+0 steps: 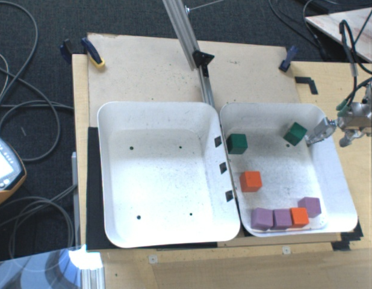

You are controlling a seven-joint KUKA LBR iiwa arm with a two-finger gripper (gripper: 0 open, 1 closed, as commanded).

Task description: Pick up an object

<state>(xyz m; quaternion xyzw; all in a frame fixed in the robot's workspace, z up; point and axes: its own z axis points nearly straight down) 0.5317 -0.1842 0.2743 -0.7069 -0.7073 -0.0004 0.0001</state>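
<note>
Grey-metal claw [323, 131] sits at the right edge of the frame, over the right rim of the right bin [341, 188], tips pointing left; can't tell if it's released or clenched, and nothing is visibly between the tips. Closest thing is a green cube [295, 133], just left of the tips, tilted, upper right of the bin, prob. touching or nearly so, too small to say. Judging by looks: small foam/plastic block, light, stiff, matte so not slippery, not fragile; grab across two opposite flat faces, approx mid-height. Further out: second green cube [236, 143] by the bin's left wall, orange cube [251, 181] mid-bin, well apart from the claw. Bottom of bin: a row w/ purple blocks [271, 218] and a small orange block [300, 217], tightly packed, harder to grip.
</note>
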